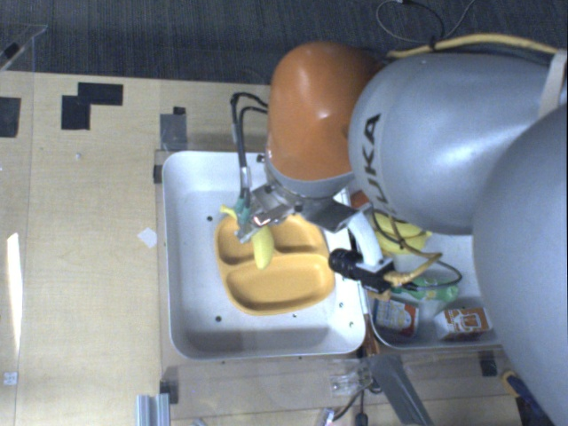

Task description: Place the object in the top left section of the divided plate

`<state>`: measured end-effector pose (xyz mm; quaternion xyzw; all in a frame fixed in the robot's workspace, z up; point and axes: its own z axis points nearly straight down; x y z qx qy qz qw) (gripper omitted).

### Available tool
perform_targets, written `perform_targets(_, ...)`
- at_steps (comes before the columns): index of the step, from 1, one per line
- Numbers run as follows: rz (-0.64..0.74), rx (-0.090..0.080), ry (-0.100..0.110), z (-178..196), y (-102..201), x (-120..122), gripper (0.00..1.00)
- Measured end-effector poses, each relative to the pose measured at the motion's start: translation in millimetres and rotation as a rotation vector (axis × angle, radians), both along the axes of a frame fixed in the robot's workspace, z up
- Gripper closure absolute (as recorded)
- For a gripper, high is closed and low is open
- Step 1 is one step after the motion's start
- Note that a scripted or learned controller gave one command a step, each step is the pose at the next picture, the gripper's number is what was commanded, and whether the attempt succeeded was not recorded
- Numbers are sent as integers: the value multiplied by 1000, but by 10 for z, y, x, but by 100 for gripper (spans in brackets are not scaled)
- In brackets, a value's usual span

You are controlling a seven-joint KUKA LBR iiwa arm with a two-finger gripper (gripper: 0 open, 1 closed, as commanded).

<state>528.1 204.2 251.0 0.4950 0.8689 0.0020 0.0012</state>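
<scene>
Camera view, fingers (pixel 255 223) closed on yellow object (pixel 263 248), over divided plate (pixel 275 284)

arm (pixel 461 140): smooth grey shell, soft sheen
band (pixel 315 114): glossy orange, with highlights
plate (pixel 275 282): smooth yellow plastic, slight gloss
bin (pixel 191 264): white plastic, smooth, matt
bench (pixel 80 238): pale wood, matt
floor (pixel 177 16): dark, rough carpet-like weave

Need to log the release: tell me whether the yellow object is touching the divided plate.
Cannot tell. In the camera view the yellow object overlaps the divided plate under the gripper, but the slanted angle hides any gap.
</scene>
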Motion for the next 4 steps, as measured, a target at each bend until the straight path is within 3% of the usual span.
perform_targets(1,0,0,0,0,-1,0,0)
perform_targets(2,2,2,-5,114,2,16,100)
perform_targets(3,55,0,1,-363,-225,-406,100)
perform_targets(4,201,0,-1,-310,225,12,100)
